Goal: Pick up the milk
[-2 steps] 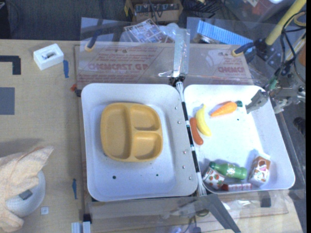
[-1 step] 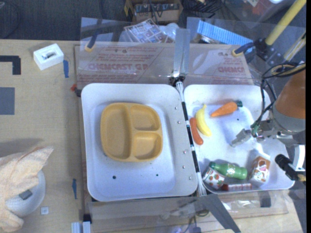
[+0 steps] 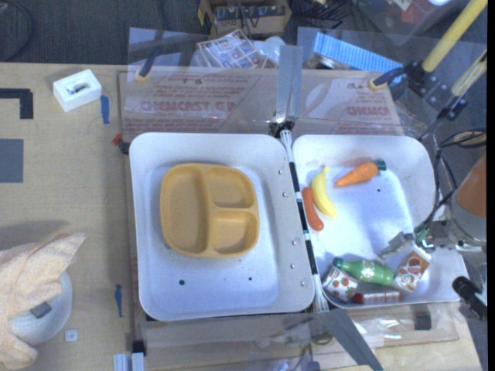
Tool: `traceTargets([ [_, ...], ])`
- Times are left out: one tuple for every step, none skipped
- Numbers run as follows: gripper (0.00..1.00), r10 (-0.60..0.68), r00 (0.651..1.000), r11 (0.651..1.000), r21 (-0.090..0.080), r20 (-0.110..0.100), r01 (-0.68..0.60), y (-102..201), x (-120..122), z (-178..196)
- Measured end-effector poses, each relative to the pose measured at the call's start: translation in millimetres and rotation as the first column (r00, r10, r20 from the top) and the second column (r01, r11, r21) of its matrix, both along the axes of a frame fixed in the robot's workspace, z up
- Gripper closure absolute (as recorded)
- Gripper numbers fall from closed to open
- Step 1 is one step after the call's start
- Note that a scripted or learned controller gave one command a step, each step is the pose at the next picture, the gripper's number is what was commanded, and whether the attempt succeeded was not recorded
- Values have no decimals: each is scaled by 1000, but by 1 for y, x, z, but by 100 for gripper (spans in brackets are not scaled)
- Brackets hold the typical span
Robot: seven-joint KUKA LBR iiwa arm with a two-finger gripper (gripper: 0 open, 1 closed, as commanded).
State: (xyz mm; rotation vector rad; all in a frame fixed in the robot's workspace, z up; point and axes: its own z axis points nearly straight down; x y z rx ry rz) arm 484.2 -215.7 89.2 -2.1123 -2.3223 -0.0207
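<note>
Milk: a small carton [image 3: 413, 269] with red and white print is seen tilted in the lower right corner of the right bin [image 3: 402, 207], touching the end of a green bottle [image 3: 370, 270].
Gripper: the gripper [image 3: 408, 243] is placed just above and left of the carton; one grey finger [image 3: 394, 244] is seen splayed out to the left, so the jaws are judged open, and nothing is seen between them.
Neighbours: a red and white can [image 3: 342, 283] lies at the bottle's other end; a banana [image 3: 323, 193], a hot dog [image 3: 312, 209] and a carrot [image 3: 359, 174] lie well apart, higher in the bin.
Step in hand: closing on the carton is judged the present step. The fingers should be centred over the carton's body, clear of the bottle and the bin wall, before descent.
Risk: the tilt may let the carton slip.
Surface: the left bin [image 3: 155, 207] bears a yellow divided plate [image 3: 209, 209].
Room: a tan bench [image 3: 62, 176] carries a white box [image 3: 77, 90]; cluttered boxes lie behind.
</note>
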Motion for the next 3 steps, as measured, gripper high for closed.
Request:
traceTargets([
  [100, -6, 1000, 1000, -12, 10, 7, -5, 2, 11],
  [100, -135, 991, 991, -12, -6, 135, 65, -4, 95],
  [0, -136, 991, 991, -12, -5, 136, 65, -4, 95],
])
